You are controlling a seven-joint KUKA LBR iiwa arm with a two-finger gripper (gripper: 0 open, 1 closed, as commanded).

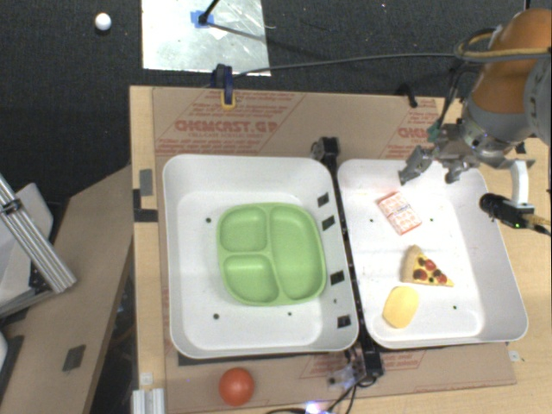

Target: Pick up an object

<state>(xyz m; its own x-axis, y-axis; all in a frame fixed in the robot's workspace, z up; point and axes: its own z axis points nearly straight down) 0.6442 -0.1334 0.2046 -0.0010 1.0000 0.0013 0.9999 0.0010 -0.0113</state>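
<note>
The right bin (492,257) holds three things: a small red-and-white packet (398,211) near its back, a pizza slice (423,268) in the middle, and a yellow lemon-like lump (400,306) toward the front. My gripper (434,170) hangs over the bin's back edge, above and to the right of the packet. Its two fingers are spread apart with nothing between them. The grey arm with its orange band comes in from the upper right.
A green divided plate (270,253) lies in the left bin (185,197). A red ball (235,385) rests on the board in front of the left bin. A black clip (328,149) sits at the bins' back joint. A cable runs across behind the bins.
</note>
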